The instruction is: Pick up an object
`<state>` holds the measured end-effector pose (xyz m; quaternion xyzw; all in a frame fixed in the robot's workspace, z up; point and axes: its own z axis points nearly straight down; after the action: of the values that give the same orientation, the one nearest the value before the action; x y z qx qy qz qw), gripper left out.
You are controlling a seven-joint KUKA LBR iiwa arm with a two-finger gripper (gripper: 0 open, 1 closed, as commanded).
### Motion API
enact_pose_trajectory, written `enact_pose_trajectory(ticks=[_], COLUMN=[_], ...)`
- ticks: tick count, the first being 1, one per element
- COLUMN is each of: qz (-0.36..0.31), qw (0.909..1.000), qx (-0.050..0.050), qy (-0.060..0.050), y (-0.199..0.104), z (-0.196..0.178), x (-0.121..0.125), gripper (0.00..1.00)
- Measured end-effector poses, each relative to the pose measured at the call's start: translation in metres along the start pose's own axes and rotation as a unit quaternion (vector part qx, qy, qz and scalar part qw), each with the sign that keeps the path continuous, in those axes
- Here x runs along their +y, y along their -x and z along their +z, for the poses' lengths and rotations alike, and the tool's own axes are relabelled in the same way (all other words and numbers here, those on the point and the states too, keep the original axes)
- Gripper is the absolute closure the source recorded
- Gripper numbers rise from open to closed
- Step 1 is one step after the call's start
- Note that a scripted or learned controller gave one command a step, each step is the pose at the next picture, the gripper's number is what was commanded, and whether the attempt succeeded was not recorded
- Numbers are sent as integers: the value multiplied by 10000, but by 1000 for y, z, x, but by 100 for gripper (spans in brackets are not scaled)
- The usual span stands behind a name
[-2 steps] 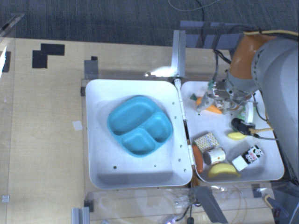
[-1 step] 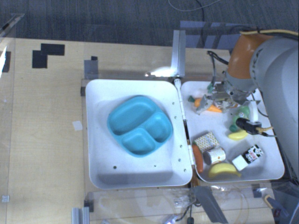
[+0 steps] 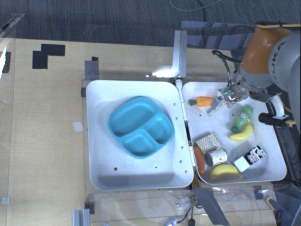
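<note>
My gripper (image 3: 217,104) hangs low over the far part of the right bin (image 3: 273,173), just right of a small orange carrot with a green top (image 3: 203,101). It looks close to the carrot, but nothing shows as held in it. The grey arm with its orange band (image 3: 260,51) reaches in from the upper right. Below the gripper lie a green bottle (image 3: 241,118) and a yellow banana (image 3: 241,133).
The right bin also holds a patterned box (image 3: 207,141), a small can (image 3: 217,156), a red-orange piece (image 3: 199,159), a second banana (image 3: 225,172), a white block (image 3: 241,164) and a cow-patterned box (image 3: 255,155). A blue divided plate (image 3: 141,126) lies in the left bin (image 3: 101,173).
</note>
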<state>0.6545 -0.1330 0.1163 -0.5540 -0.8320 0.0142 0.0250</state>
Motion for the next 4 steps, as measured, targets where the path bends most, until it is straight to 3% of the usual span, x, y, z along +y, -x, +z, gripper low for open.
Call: enact_pose_trajectory(ticks=[1,2,3,4], qz=[-772,-1368,-960,-1093], qw=[9970,9905,9952,9940], qx=[-47,-74,-116,-31], qy=[-88,-136,158,-13], y=[-6,-5,62,24], z=[30,30,7,29], x=[1,-1,-31,-13], gripper=[0,0,0,0])
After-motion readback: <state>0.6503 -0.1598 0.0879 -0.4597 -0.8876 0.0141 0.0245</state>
